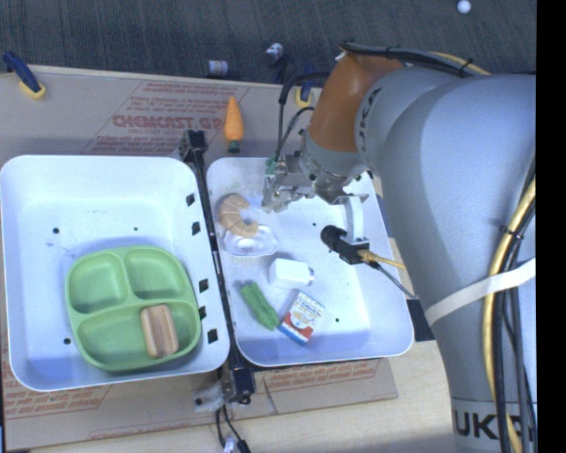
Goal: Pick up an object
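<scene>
Gripper (279, 192) in right bin (356, 295), croissant (234, 212) just beside

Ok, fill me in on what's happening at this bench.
The grey arm reaches in from the right, its gripper low over the far end of the right bin, next to a tan pastry. Nothing looks picked up yet: a white block, a green pod and a small carton lie on that bin's floor. The left bin holds a green divided plate with a tan piece in its near compartment.
</scene>
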`<state>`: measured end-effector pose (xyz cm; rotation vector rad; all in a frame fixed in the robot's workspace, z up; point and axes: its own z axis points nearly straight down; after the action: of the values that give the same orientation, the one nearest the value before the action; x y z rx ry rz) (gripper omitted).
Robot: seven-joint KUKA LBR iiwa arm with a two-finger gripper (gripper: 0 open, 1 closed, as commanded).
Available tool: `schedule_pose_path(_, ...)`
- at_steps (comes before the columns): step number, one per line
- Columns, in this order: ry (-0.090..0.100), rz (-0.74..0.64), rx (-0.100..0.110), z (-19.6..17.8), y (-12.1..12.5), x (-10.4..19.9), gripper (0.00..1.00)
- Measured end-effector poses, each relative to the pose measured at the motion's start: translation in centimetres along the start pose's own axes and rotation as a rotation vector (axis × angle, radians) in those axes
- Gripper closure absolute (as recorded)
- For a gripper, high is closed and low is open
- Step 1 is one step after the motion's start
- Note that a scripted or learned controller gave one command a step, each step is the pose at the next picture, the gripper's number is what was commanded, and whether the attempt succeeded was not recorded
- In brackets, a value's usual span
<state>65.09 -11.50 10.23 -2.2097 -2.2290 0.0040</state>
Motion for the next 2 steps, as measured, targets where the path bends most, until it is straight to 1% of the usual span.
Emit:
schedule_pose_path(1,0.001,0.003,-0.005,-9.1,0.66,6.3,1.0)
schedule_pose_path(2,0.0,0.003,-0.002,-8.99,0.59,6.24,0.0)
